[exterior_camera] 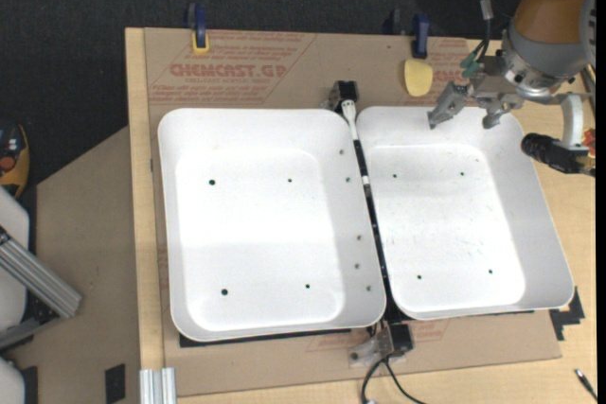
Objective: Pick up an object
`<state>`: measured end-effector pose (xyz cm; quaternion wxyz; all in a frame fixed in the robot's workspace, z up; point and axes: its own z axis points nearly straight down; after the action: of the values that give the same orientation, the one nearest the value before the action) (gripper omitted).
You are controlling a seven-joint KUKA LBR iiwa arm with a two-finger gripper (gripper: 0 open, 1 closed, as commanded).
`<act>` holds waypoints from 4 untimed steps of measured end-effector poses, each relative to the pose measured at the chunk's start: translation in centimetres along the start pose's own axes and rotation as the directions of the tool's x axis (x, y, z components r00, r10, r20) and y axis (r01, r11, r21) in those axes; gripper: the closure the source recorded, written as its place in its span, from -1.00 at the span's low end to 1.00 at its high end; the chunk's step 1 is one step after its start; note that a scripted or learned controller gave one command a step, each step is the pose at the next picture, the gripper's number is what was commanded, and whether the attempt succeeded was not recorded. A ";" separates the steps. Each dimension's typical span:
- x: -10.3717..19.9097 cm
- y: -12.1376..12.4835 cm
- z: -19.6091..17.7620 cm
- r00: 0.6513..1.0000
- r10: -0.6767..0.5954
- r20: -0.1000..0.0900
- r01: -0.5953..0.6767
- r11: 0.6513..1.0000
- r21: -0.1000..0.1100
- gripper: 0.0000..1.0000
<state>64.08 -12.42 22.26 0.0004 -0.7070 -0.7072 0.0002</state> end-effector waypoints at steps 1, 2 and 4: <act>6.6 -0.7 -5.6 1.000 -0.007 -0.001 0.007 1.000 -0.008 -1.00; 6.1 -0.7 -6.3 1.000 -0.002 0.001 0.002 1.000 -0.006 1.00; 15.6 -2.4 -3.0 1.000 -0.009 -0.004 0.009 1.000 0.007 1.00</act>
<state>61.66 3.20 25.26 0.0042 -0.7039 -0.7103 0.0014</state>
